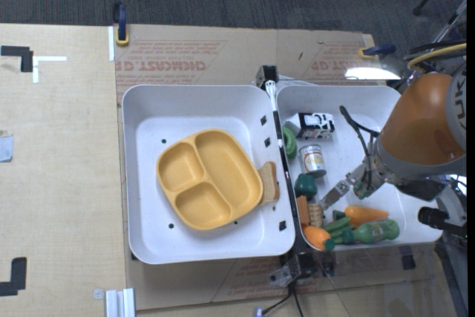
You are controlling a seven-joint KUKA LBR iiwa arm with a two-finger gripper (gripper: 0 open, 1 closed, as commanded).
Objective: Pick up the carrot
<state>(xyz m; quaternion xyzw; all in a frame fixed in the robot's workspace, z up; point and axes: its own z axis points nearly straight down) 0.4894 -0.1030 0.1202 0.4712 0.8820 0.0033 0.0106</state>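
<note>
Camera view: approach step, nothing grasped yet. Hand [340, 193] low in the right bin [349, 96], fingers apart, tips pointing down-left, just above-left of the carrot [365, 214]. Carrot lying flat near the bin's front, touching a green vegetable [371, 233], with an orange fruit [316, 237] and a small can [312, 159] nearby. Yellow divided plate [208, 178] in the left bin. Next, probably: shift toward the carrot's middle, straddle it across its width, descend, close, without catching the green neighbour.
</note>
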